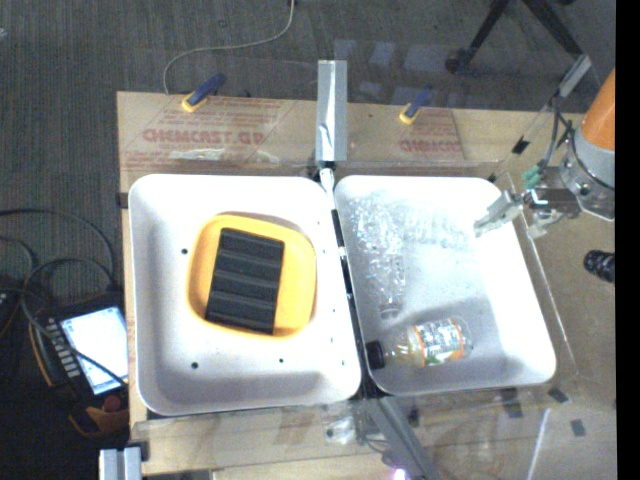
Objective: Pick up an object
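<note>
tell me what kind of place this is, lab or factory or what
Most likely a robotics lab set up for grasping trials. Two white bins sit side by side on a wooden bench: the left bin holds a yellow and black object, the right bin a small bottle. Carpet and an office chair base suggest a lab.

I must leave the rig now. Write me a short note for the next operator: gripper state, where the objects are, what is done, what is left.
Gripper: above the upper right edge of the right bin, holding nothing visible; whether it is open or shut is unclear.
Right bin: bottle with a dark cap lying on its side near the front; clear crumpled plastic toward the back left.
Left bin: yellow tray with a black ridged block on it.
Done: nothing picked.
Left: descend, grasp one object, lift.
</note>
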You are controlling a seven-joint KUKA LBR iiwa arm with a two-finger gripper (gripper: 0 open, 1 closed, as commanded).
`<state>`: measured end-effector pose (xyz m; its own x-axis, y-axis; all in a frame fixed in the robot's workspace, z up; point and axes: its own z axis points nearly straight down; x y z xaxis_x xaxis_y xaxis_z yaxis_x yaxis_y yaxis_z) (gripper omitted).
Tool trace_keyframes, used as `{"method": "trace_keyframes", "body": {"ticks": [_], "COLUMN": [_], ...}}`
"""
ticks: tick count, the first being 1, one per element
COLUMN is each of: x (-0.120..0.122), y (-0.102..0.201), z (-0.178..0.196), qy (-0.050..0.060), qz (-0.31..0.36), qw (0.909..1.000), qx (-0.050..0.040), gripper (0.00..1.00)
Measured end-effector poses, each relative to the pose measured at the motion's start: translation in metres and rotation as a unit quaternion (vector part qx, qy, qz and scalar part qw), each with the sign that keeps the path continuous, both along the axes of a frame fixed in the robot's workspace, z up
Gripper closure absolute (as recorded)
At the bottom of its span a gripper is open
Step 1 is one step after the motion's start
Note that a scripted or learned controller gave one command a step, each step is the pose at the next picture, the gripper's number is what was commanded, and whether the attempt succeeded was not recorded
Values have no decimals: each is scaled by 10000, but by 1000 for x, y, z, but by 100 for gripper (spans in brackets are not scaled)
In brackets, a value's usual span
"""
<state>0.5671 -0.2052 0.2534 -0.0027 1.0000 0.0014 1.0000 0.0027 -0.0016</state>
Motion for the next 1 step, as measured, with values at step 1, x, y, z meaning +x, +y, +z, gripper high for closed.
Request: {"method": "trace_keyframes", "body": {"ticks": [1], "x": [-84], "y": [-19], "z": [-40], "qy": [6], "qz": [-365], "qw": [9993], "qx": [-12], "gripper": [0]}}
